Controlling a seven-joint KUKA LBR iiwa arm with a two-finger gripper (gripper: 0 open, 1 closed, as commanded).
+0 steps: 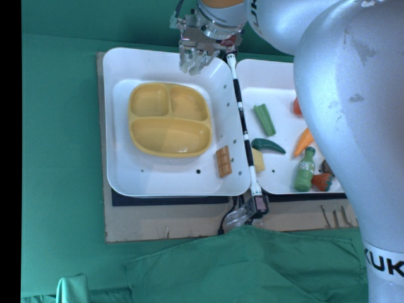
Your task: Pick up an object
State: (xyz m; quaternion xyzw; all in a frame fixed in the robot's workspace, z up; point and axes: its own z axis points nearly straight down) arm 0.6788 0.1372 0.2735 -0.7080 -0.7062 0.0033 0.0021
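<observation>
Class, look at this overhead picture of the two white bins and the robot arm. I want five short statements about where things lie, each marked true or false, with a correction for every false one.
1. The yellow divided plate lies in the left bin. True.
2. The green bottle lies in the left bin. False: it is in the right bin.
3. The end effector is over the far edge of the left bin. True.
4. The brown waffle piece sits on the yellow plate. False: it lies on the bin floor beside the plate.
5. The orange carrot is in the right bin. True.
</observation>
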